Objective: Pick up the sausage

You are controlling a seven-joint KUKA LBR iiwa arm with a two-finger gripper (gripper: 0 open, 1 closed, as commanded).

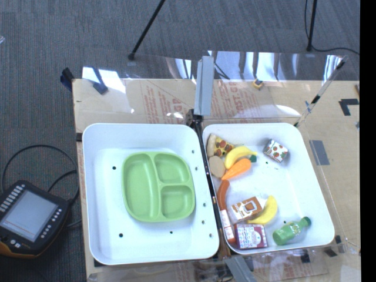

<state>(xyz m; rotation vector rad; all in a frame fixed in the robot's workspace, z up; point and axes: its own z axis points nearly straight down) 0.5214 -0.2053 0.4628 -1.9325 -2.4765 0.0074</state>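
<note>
The sausage (pixel 223 194) is a slim orange-red piece lying lengthwise along the left wall of the right bin (pixel 305 175). Its upper end sits just below an orange carrot (pixel 238 168) and a beige round piece (pixel 216 167). Its lower end meets a small red and white item (pixel 227 221). A brown carton (pixel 247 207) lies close on its right.
The right bin also holds a pizza slice (pixel 218 145), two bananas (pixel 239 154) (pixel 268 211), a small can (pixel 275 151), a red box (pixel 251 235) and a green bottle (pixel 291 230). A green divided plate (pixel 158 185) lies in the left bin (pixel 100 157).
</note>
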